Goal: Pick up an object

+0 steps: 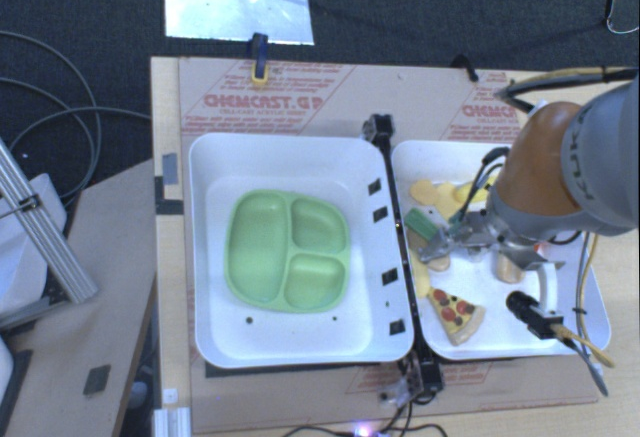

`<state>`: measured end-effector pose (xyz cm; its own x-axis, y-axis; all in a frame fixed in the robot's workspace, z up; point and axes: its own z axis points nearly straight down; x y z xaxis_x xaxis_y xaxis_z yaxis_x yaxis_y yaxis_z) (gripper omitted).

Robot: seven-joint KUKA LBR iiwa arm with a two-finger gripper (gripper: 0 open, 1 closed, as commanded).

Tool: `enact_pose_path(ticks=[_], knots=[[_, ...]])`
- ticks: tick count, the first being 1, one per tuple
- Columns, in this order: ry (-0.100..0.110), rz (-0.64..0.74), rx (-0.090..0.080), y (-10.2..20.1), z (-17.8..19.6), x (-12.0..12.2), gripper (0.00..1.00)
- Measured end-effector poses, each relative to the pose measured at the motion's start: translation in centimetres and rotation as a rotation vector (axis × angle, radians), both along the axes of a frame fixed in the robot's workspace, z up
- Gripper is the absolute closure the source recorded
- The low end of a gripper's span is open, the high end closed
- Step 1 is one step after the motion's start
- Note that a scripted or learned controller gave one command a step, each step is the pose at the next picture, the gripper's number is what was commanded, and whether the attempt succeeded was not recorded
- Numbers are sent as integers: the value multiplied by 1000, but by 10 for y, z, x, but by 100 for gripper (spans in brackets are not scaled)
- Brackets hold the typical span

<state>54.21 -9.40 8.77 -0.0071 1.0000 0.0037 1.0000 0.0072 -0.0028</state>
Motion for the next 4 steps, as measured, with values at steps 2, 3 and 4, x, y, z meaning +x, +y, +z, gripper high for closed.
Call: enact_pose_path(ticks=[2,3,4], knots=[[-9,-4,-3,-4,15,3,0],[-3,1,3,-79,9,40,0],[-6,2,-3,-8,-3,60,0]])
